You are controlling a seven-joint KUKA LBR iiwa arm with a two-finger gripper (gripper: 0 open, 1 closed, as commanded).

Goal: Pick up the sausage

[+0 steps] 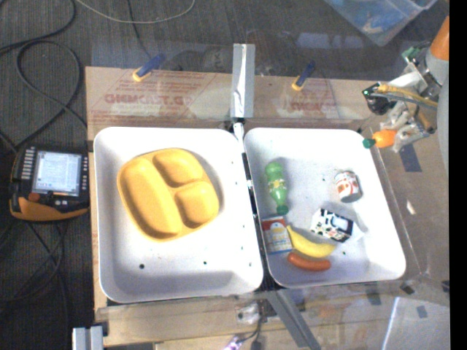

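Sausage, short and red-orange (309,262), lies near the right white bin's (379,265) front wall, touching a yellow plastic banana (310,244). Gripper (390,115) hovers outside that bin's far right corner; grip unclear.

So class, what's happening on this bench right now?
A robot arm's gripper hangs by the right bin's far right corner, with an orange item at its tip. The sausage lies untouched at that bin's near edge, against a banana. The left bin holds a yellow divided tray.
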